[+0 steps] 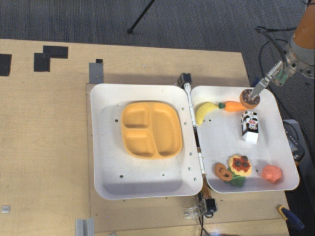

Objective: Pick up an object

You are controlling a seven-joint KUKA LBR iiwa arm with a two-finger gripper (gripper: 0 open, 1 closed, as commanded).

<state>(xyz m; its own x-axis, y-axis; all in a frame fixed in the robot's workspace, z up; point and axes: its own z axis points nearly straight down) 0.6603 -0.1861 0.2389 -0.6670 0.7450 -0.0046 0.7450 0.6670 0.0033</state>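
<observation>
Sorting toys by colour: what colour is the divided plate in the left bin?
Yellow-orange plate, clearest in the camera view.

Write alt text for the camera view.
The gripper hangs over a brown round toy in the right bin, near a carrot, banana and milk carton. The left bin holds a yellow divided tray.

The right bin has open floor in its middle; the banana, carrot, milk carton and pizza slice crowd its edges.
</observation>
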